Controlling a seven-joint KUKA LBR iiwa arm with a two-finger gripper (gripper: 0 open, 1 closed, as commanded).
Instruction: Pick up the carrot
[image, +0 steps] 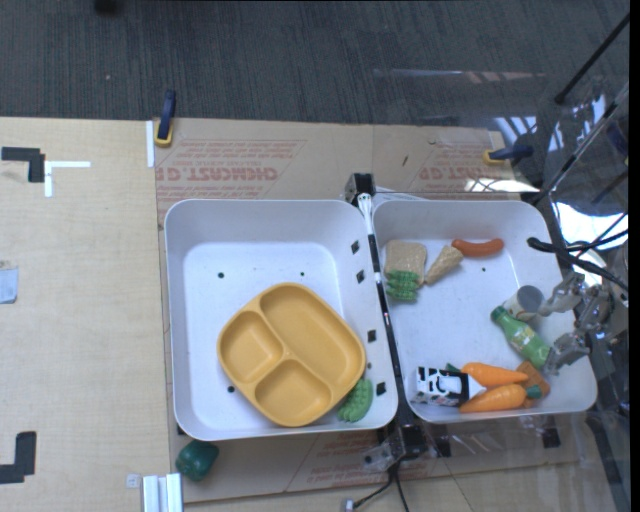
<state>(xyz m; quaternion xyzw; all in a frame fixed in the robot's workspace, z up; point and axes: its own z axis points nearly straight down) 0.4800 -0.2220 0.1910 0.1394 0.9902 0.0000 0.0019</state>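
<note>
Carrots lie at the right bin's near edge, beside a green bottle; gripper hovers near the right wall, grip state indeterminate; approach from above, clear of the bottle.

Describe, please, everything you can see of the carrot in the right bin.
There are two carrots, orange with green tops, plastic-looking, lying flat and nearly parallel along the right bin's front wall, tops pointing right. They touch each other; their tips meet a black-and-white carton. A green bottle lies just beyond them.
</note>
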